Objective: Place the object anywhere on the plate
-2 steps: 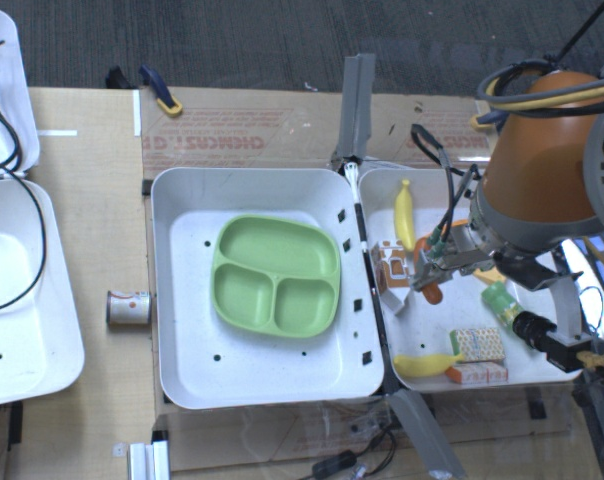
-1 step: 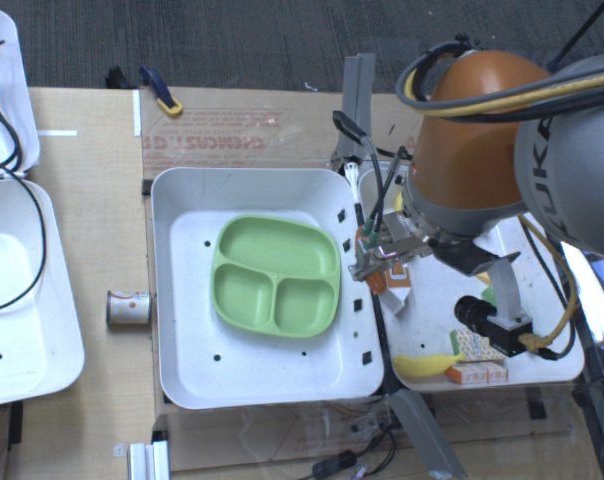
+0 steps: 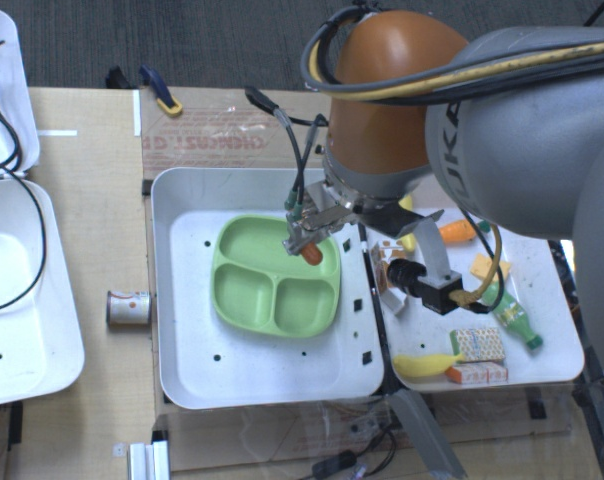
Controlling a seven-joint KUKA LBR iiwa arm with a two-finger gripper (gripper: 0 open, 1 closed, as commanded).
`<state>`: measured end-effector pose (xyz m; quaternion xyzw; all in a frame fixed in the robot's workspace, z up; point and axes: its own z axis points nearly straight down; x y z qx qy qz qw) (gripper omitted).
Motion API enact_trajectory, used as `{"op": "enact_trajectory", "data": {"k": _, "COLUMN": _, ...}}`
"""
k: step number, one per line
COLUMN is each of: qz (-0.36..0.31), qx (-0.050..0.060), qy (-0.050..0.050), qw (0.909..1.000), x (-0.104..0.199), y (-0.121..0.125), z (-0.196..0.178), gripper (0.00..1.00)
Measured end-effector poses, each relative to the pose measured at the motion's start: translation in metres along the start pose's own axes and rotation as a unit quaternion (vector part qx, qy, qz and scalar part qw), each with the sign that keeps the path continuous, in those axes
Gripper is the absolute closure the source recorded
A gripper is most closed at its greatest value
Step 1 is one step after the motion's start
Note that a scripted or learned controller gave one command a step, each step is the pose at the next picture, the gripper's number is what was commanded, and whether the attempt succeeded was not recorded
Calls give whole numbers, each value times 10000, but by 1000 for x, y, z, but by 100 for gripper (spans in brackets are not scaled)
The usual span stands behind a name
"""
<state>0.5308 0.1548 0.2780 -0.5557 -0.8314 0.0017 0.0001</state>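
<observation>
A light green plate (image 3: 272, 278) with three compartments lies in the left white bin (image 3: 182, 298). My gripper (image 3: 307, 240) hangs over the plate's upper right part, at its far compartment. A small orange-red object (image 3: 312, 255) shows at the fingertips, just above the plate's right rim; it sits between the fingers. The big orange and grey arm reaches in from the right and hides the bin's far right corner.
The right bin (image 3: 542, 363) holds a banana (image 3: 427, 365), a green bottle (image 3: 512, 318), a carrot-like orange piece (image 3: 457, 232), a yellow wedge (image 3: 485, 266) and small boxes (image 3: 479, 344). A small can (image 3: 128, 308) lies on the bench left of the bin. Cables hang near the wrist.
</observation>
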Motion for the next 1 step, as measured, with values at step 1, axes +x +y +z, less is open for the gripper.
{"op": "enact_trajectory", "data": {"k": 1, "qz": 3, "qx": 0, "qy": -2, "qw": 10000, "x": 0, "y": 0, "z": 0, "gripper": 0}}
